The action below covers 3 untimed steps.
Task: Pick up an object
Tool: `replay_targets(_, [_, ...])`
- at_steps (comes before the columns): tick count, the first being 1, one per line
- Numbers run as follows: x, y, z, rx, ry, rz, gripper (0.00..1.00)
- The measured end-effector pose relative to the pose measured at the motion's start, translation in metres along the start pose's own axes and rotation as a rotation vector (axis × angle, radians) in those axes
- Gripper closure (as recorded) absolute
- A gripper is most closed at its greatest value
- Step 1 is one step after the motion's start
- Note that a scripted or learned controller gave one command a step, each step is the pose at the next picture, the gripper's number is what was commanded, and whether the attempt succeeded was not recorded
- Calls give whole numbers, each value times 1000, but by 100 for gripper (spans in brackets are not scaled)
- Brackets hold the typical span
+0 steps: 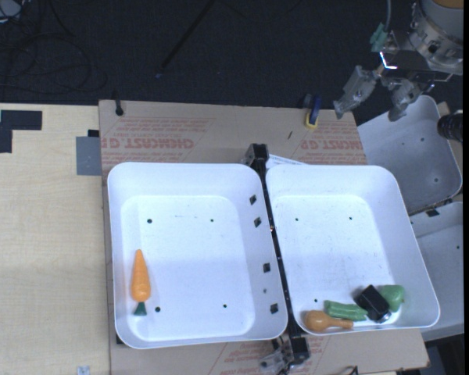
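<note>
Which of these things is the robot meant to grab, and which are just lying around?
For the job:
carrot
green toy
black block
orange gourd
green lump
gripper, open, up high behind the bins

Just lying about:
cables
blue and yellow clip
cardboard under the bins

The arm (438, 14) is being cut off beyond the end effector (379, 100); a black block (373, 301) is hiding part of the green piece (391, 294).

Bright, even overhead light; slightly soft focus.
</note>
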<state>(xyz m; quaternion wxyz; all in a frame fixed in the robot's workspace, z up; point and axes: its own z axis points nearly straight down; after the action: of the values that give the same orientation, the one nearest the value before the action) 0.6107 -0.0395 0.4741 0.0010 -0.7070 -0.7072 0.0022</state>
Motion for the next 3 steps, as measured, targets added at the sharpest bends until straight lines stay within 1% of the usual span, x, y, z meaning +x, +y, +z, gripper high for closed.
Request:
replay_targets(1, [-63,34,-67,-9,-2,4,0])
replay_targets(2, [-137,-2,-63,0,-1,8,0])
replay_targets(3, [-176,21,-62,-2,0,2,0])
